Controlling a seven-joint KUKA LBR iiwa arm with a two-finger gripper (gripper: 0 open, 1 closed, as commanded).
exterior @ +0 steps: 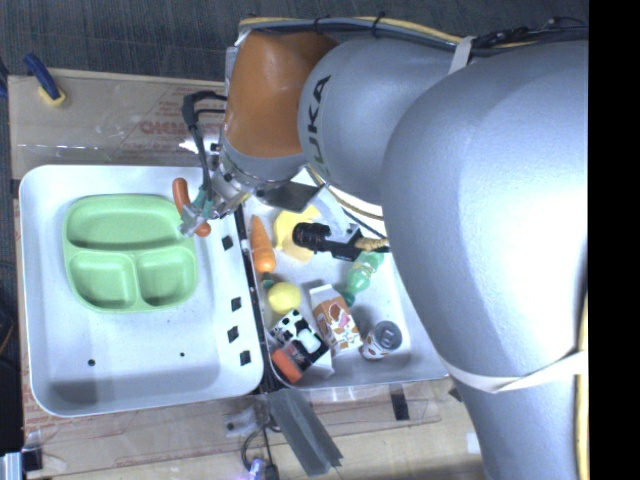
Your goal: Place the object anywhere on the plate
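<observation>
An orange sausage-shaped toy was seen pinched between the fingers of the gripper, held at the right rim of the green divided plate in the left bin, presumably positioned for release onto it.

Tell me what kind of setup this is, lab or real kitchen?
Most likely a robot lab bench, not a kitchen. A KUKA arm reaches over two shallow white bins on a board; one holds a green divided plate, the other a jumble of toy food like a carrot and lemon.
</observation>
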